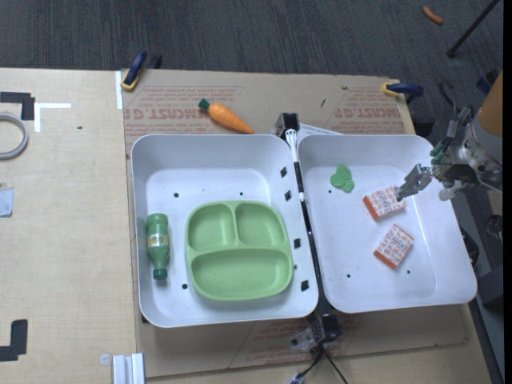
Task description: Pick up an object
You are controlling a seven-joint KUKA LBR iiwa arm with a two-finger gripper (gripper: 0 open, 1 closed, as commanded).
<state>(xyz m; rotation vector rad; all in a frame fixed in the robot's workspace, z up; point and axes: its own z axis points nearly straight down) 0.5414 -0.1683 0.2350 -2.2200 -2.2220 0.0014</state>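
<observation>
Orange-and-white packet [384, 204] lay in the right bin [448, 286], near its far right corner, long axis slanting up toward the right edge; the gripper [415, 181] hovered just beside its upper end; finger state could not be told.

Grey arm [480, 154] with an orange band, slim metallic fingers [413, 181].

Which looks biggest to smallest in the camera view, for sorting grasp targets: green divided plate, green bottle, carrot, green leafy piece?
1. green divided plate
2. green bottle and carrot: look about alike, left unranked
3. green leafy piece
</observation>
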